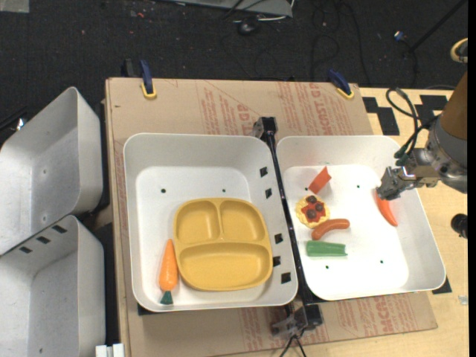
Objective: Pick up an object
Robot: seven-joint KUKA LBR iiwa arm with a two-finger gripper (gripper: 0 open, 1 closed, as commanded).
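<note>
Red-orange toy piece (pixel 387 211), the object nearest the end effector (pixel 390 187), sits at the right side of the right bin (pixel 424 259), directly under the tool and perhaps touching it. Whether it is gripped or simply lying on the bin floor cannot be told, nor can the tool's state. Judging by this, the pick is at the grasp stage, with lifting left. Farther left lie a sausage (pixel 330 229), a green piece (pixel 326 250) and a small pizza (pixel 312 210).

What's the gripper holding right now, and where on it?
Cannot be told. The gripper sits at the upper end of a red-orange piece in the right bin, but a grip isn't visible.
</note>
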